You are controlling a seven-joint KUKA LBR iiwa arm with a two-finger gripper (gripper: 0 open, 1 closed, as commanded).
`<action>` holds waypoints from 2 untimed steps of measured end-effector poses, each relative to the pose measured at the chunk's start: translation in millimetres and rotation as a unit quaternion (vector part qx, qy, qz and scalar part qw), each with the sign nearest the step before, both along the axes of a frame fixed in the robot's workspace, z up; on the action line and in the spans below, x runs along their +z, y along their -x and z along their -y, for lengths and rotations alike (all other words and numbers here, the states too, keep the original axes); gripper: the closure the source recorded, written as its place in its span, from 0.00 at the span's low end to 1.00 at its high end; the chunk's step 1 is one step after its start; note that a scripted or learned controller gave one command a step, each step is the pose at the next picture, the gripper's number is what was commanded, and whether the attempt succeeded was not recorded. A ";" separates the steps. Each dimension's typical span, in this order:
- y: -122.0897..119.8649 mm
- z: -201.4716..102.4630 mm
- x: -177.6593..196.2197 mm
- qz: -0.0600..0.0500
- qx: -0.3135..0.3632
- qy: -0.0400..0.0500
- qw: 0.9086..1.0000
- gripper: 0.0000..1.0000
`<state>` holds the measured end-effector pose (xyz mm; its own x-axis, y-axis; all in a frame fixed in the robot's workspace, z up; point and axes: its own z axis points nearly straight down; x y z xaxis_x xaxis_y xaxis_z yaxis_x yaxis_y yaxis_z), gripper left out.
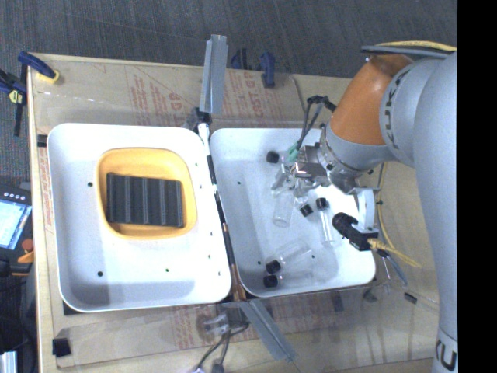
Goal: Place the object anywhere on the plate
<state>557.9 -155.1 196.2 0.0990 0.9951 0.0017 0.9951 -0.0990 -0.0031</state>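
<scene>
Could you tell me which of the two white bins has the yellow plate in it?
The left bin: the yellow plate with its dark ribbed centre sits in it. The right bin instead holds small clear vials with black caps, under the arm.

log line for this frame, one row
arm: over right bin | gripper: low among clear objects, grasp unclear | plate: left bin, holds dark tray only

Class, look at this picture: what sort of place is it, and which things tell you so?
Probably a robotics lab test bench: a grey robot arm reaches over two white bins, and clamps grip the wooden board.
</scene>
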 end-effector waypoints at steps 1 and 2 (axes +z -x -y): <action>-25.8 -64.9 5.9 0.001 0.141 0.001 0.990 1.00; -46.0 -125.6 -5.0 0.002 0.251 0.001 0.968 1.00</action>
<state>604.0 -29.5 191.2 -0.3977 0.9175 -0.0009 0.9175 0.3977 -0.0003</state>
